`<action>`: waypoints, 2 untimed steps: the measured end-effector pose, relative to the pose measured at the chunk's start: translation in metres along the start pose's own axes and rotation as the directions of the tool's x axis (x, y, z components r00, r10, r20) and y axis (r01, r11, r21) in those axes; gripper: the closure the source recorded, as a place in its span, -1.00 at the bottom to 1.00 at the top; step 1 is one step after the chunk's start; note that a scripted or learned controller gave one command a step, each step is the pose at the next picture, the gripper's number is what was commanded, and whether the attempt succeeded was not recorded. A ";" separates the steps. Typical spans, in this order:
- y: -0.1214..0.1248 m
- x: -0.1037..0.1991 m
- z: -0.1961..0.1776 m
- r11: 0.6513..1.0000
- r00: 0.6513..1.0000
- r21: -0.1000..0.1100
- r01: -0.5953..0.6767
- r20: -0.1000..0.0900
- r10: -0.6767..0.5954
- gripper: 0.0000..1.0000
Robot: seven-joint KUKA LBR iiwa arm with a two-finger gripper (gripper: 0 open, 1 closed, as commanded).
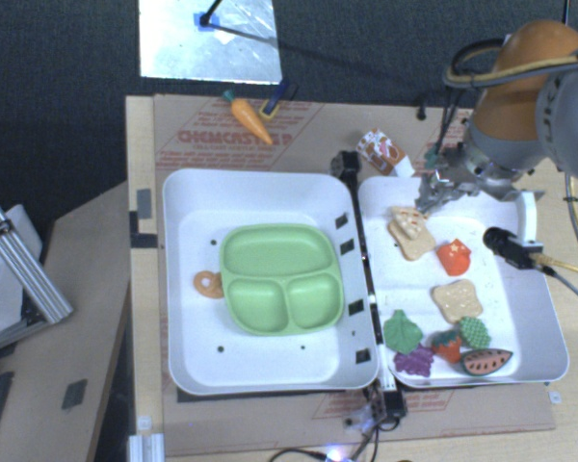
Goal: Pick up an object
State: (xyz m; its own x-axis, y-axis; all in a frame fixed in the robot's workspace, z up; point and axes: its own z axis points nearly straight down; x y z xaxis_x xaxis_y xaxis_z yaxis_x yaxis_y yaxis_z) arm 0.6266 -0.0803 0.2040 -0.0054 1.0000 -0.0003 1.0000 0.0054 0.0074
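Observation:
Several toy foods lie in the right bin point(549, 340). A tan bread slice point(410, 232) sits at the back left, a red strawberry point(453, 256) in the middle and a piece of toast point(457, 299) in front of it. Along the front lie a green leaf point(402, 331), purple grapes point(416, 361) and a watermelon wedge point(485, 361). My gripper point(432, 193) hangs over the bin's back edge, just behind and above the bread slice, and I see nothing held in it.
The left bin point(188, 210) holds a green divided plate point(279, 277) and a small orange ring point(209, 284). Behind the bins lie a toy carrot point(250, 120) and a brown and white packet point(380, 150). A shiny sheet point(209, 25) lies further back.

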 end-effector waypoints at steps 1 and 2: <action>0.001 0.000 -0.022 1.000 1.000 0.003 0.000 0.000 0.000 1.00; -0.008 0.054 -0.011 1.000 1.000 0.008 0.004 -0.002 -0.004 1.00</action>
State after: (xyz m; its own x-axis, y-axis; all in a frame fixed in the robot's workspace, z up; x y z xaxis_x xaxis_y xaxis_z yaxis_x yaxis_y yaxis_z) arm 0.6181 -0.0267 0.2152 -0.0093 1.0000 0.0018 1.0000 0.0093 -0.0004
